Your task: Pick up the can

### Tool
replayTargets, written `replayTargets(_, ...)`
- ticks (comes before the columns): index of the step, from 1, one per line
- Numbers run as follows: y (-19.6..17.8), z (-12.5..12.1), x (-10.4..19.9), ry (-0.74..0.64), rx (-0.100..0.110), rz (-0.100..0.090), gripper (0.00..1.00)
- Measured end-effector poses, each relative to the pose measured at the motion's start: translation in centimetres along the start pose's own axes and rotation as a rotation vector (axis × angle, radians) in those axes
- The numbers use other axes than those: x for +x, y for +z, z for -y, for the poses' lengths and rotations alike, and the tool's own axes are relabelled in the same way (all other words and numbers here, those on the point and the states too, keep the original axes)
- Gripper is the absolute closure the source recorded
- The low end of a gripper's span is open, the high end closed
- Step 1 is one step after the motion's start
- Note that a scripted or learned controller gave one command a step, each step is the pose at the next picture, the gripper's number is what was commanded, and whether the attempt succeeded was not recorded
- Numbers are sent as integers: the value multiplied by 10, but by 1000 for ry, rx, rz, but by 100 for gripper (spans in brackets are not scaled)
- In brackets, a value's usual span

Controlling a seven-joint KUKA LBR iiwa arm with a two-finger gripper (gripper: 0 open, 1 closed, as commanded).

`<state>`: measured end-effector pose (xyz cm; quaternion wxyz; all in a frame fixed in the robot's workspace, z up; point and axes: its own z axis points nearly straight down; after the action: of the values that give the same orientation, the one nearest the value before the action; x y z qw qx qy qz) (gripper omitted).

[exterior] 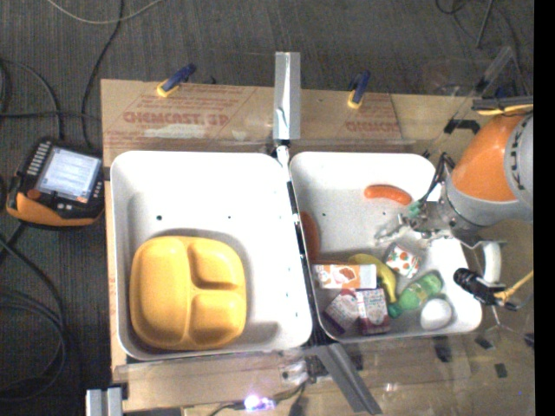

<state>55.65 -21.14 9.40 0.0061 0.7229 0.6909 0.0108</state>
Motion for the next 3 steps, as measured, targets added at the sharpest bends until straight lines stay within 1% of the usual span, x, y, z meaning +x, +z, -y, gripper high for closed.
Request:
replayTargets(1, -65, -24, 4, -347, 31, 2, 0)
replayTargets(2, 5, 29, 8, -361, 13, 7, 0)
replayTargets(3, -2, 28, 7, -359, 13, 4, 100)
